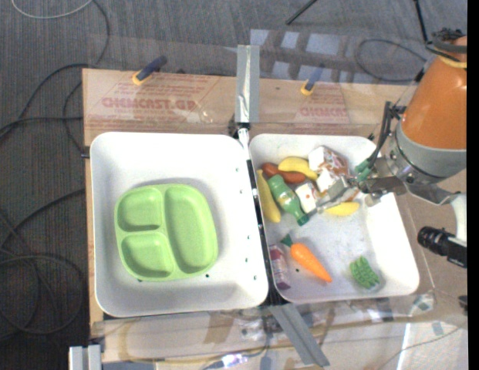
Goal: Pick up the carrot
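Overhead slanted camera, both bins in frame on a brown cardboard-covered bench. Left shallow white plastic bin holds a lime-green three-compartment plastic tray, sitting a little left of the bin's centre. Right shallow white plastic bin carries the clutter. The orange plastic carrot with a green stub top lies flat on the bin floor in the lower middle, tip pointing toward the lower right, green end toward the upper left; nothing rests on it. Just to its left, against the bin's left wall, a small purple-and-white packet. To the right of the carrot, apart from it, a green ridged leafy toy vegetable. In the upper part of the bin, a pile: a green plastic bottle with a white label, a yellow banana-shaped piece, a long yellow corn-like piece along the left wall, a white printed carton, another yellow curved piece. The grey arm with its orange band enters from the right; the two-finger metal gripper sits over the pile's right side, well apart from the carrot. Cannot tell how its tips are set; they blend into the clutter.
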Robot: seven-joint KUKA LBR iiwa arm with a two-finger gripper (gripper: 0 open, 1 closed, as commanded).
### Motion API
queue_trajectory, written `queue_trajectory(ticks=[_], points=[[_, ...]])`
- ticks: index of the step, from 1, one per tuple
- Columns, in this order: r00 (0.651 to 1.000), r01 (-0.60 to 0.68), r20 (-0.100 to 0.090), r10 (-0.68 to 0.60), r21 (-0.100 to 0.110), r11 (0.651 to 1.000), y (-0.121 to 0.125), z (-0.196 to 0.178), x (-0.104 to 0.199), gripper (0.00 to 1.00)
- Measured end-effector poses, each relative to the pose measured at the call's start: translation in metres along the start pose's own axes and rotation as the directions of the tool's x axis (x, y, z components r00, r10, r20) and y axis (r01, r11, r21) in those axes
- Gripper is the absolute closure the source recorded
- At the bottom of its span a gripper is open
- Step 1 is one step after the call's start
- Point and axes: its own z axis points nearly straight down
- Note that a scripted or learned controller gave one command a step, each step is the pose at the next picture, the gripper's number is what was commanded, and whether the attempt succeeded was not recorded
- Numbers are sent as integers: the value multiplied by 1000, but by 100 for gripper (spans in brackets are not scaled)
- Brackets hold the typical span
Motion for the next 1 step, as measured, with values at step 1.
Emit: queue_trajectory(ticks=[1], points=[[998, 64, -5, -64, 3, 998, -1, 125, 25, 0]])
